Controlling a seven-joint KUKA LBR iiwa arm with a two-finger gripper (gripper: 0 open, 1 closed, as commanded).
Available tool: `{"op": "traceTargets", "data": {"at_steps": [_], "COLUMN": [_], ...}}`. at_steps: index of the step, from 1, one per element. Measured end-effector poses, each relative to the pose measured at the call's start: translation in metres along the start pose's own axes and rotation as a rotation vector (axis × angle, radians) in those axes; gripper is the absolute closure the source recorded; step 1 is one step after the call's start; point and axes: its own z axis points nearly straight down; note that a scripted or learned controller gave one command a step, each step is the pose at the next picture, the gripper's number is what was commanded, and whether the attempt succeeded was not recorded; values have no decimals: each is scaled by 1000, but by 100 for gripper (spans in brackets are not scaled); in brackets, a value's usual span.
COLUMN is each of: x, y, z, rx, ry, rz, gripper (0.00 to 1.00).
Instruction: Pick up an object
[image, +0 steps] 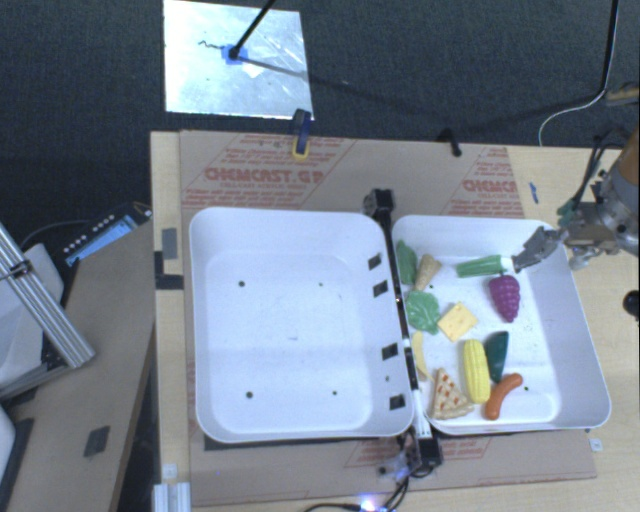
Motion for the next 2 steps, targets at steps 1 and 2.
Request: {"op": "traceTargets", "data": {"at_steps": [1,2], "x": [27,32], "y": [45,-5], "z": [134,185], "rx": [7,5], "ry": [3,5], "rz": [-5,2], "gripper": [0,0]}}
